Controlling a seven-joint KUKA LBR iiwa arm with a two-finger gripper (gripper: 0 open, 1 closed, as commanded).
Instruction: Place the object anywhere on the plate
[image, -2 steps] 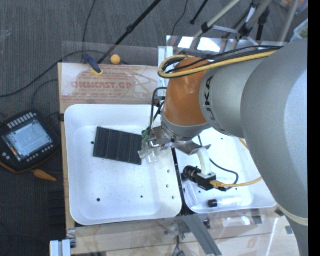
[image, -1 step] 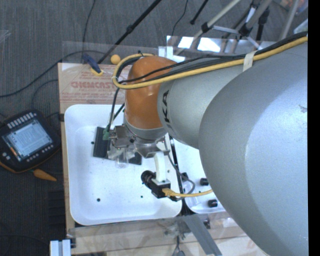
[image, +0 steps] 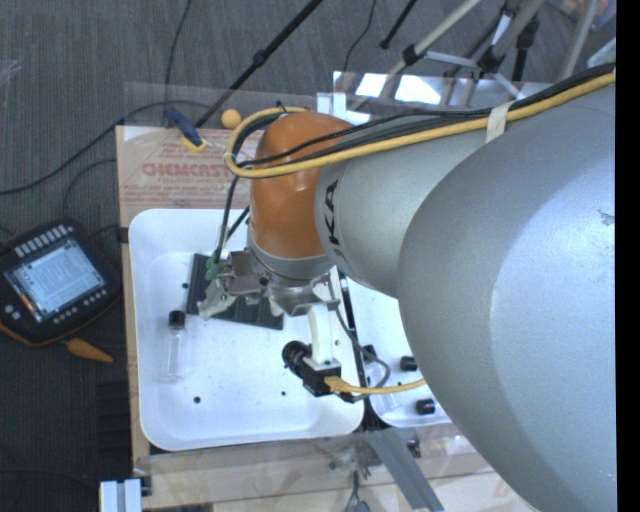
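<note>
**A:** Where's the object?

**B:** Probably the small clear piece (image: 177, 352) by the left bin's (image: 240, 405) left edge, off the dark plate (image: 203, 272).

**A:** And the gripper (image: 218, 300)?

**B:** Over the plate's lower edge; you can't tell if it's open or closed. It may release empty-handed.

A robotics lab: grey carpet floor (image: 70, 90) strewn with black cables (image: 175, 60), a teach pendant (image: 52, 280) lying beside the counter (image: 160, 185), tripod legs (image: 470, 40) behind, white bin (image: 160, 400) under the arm (image: 480, 260).

arm (image: 470, 250) over left bin (image: 160, 400), pendant (image: 52, 280) left
</note>
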